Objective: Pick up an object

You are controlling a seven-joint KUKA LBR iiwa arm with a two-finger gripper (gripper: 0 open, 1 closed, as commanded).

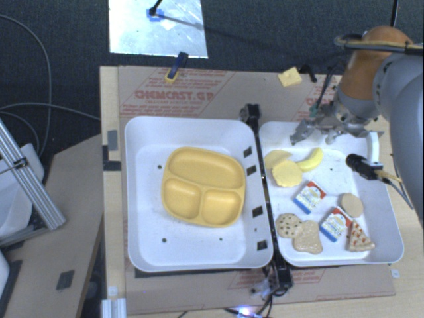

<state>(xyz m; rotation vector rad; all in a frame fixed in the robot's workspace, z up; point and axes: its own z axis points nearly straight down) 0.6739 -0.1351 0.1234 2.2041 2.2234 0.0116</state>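
Left bin point(142, 177) carries a yellow divided plate point(202, 186), sitting flat. Over in the right bin point(387, 227): yellow slices and a banana point(311, 159) near the top, two small cartons point(309, 197), cookies, a pizza slice point(358, 238) lower down. The gripper point(317, 130) hangs above the bin's far edge, fingers spread, holding nothing.

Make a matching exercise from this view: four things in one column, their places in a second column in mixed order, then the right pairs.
Things:
1. yellow divided plate
2. banana
3. pizza slice
4. chocolate chip cookie

Places:
A. right bin, near right corner
B. left bin, middle
C. right bin, near edge beside the divider
D. right bin, far part, next to two pale yellow pieces

Pairs: 1-B, 2-D, 3-A, 4-C
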